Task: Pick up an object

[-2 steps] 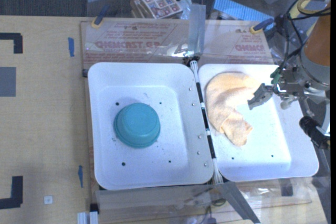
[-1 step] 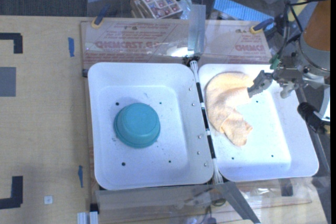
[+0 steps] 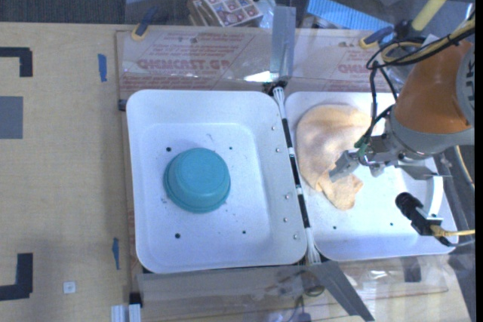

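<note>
1. Printing on the clear sheet [image 3: 198, 55] behind the bins: blurred, unreadable.
2. Gripper [image 3: 343, 168] over yellow cloth [image 3: 330, 138] in right bin [image 3: 377, 234]; finger state can't tell.
3. Teal bowl [image 3: 198, 179] upside down, mid left bin [image 3: 204, 113], open floor all round.

The arm [image 3: 438, 98] was a thick rounded body, grey at its upper edge with a broad orange band above the wrist, and a paler grey collar sat under that band. Black cables looped across the orange part and trailed down beside it. The gripper [image 3: 349, 166] was a small grey metal piece with what looked like a spot of green near its base, though it was blurred.
</note>
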`<state>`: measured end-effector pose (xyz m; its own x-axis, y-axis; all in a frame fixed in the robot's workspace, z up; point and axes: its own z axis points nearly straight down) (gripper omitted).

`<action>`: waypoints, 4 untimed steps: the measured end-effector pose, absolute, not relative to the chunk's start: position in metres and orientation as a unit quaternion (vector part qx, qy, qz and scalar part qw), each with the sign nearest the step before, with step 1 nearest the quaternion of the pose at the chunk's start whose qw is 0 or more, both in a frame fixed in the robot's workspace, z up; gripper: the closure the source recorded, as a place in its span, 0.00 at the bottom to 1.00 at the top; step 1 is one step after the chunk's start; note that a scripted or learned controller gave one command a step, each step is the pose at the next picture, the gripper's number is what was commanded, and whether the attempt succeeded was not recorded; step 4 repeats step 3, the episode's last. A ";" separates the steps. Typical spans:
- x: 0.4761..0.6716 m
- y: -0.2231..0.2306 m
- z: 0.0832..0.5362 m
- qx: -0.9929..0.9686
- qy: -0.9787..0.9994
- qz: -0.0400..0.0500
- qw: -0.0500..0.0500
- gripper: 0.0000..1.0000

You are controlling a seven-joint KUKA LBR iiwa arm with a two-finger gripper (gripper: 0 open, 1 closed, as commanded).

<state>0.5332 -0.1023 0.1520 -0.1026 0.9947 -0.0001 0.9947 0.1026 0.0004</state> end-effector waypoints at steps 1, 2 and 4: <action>0.535 -0.107 0.090 0.651 0.759 0.004 0.004 0.00; 0.535 -0.108 0.101 0.652 0.758 0.006 0.005 1.00; 0.519 -0.123 0.223 0.710 0.704 0.000 0.000 1.00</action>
